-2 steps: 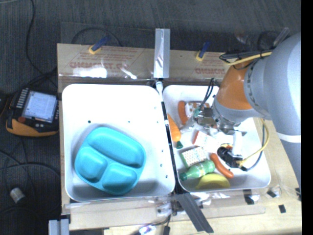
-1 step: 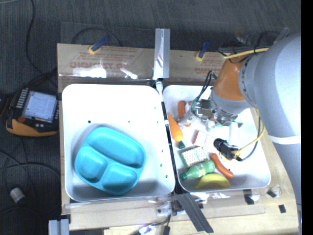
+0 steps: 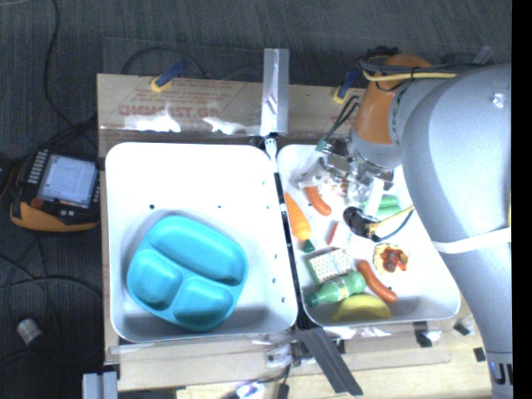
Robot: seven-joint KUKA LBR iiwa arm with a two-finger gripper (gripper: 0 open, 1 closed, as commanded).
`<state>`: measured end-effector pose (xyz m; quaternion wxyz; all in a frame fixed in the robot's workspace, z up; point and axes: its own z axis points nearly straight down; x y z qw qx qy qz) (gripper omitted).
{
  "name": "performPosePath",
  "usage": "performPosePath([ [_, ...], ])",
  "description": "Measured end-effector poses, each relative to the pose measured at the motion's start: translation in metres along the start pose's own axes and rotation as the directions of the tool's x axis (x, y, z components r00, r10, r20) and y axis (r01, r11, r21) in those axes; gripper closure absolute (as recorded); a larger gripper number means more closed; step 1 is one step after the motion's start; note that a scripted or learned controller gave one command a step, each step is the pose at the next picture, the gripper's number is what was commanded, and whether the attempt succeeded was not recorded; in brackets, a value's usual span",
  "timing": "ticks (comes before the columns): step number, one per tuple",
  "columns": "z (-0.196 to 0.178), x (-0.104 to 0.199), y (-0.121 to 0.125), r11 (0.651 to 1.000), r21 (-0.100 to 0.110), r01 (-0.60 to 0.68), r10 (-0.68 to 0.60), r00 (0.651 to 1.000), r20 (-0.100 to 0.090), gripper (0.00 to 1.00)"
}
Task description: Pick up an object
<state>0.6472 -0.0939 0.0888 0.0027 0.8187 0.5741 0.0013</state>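
Two bins [image 3: 116,248] side by side: left one has a blue divided tray [image 3: 187,271], right one has the toy food. We see the gripper [image 3: 347,170] low over the right bin's far end, just beside a small sausage [image 3: 317,199]; can't tell its finger state. Carrot [image 3: 297,215], banana [image 3: 360,308] lie apart.

Small toy foods [image 3: 349,285] crowd the right white bin [image 3: 445,293]; open floor surrounds the blue compartment tray [image 3: 187,273] in the left white bin [image 3: 191,169].
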Motion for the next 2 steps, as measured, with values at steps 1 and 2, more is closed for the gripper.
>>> performPosePath([
  [1, -0.01, -0.001, -0.001, 1.0, 0.006, 0.001, -0.001, 1.0, 0.005, 1.0],
  [2, -0.12, 0.066, -0.014, 1.0, 0.007, -0.018, 0.018, 1.0, 0.003, 1.0],
])
